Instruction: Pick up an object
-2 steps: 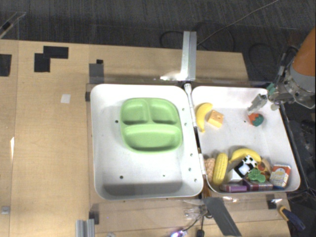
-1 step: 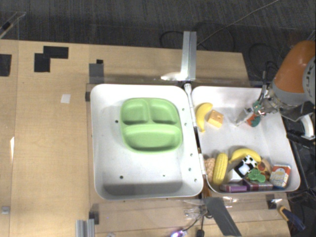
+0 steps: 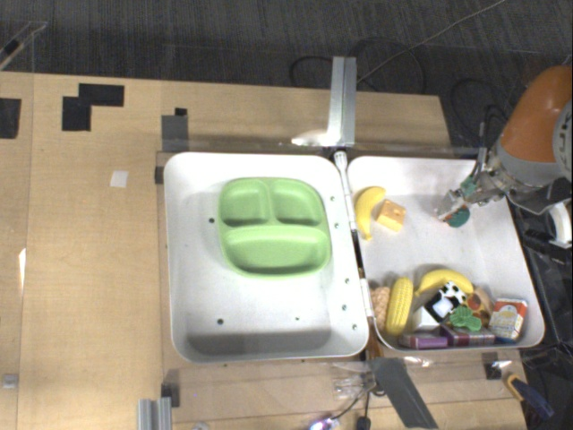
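My gripper (image 3: 456, 208) hangs low over the far right part of the right bin (image 3: 501, 249), under the grey wrist with its orange band (image 3: 535, 124). A small teal thing (image 3: 459, 219) lies right at its tip; I cannot tell whether it is held. To the left lie a short yellow banana (image 3: 367, 210) and an orange cheese wedge (image 3: 391, 214). Along the bin's near edge is a pile: a corn cob (image 3: 399, 303), a yellow banana (image 3: 445, 280), a black and white toy (image 3: 443, 305), a purple marker (image 3: 437, 339) and a red and white pack (image 3: 508, 319).
The left bin (image 3: 192, 321) holds a green divided plate (image 3: 273, 224). A metal post (image 3: 344, 97) stands at the far end of the wall between the bins. Bare white floor (image 3: 474, 253) lies between my gripper and the pile.
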Controlling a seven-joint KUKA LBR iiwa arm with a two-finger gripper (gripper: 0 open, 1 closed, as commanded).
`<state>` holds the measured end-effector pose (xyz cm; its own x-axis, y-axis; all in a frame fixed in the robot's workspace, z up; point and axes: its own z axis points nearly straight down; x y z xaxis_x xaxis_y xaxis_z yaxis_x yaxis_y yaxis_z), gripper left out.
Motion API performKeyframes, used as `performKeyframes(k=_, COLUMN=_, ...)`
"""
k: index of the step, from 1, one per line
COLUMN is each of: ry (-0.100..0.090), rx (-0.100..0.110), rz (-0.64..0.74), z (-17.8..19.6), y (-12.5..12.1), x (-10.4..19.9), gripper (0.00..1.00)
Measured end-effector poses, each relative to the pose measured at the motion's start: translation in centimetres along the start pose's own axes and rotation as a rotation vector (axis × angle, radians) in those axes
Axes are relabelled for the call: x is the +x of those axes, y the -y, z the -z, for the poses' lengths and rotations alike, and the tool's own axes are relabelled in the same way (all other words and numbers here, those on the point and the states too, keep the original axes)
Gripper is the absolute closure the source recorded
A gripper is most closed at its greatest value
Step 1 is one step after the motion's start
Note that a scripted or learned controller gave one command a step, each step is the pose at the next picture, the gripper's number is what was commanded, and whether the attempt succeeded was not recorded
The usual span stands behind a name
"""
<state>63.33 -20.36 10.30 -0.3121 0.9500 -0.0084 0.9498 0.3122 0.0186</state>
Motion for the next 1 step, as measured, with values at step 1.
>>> performKeyframes(k=1, ry=-0.003, rx=0.011, rz=-0.236, z=7.42, y=-5.57, x=4.4, gripper=1.0)
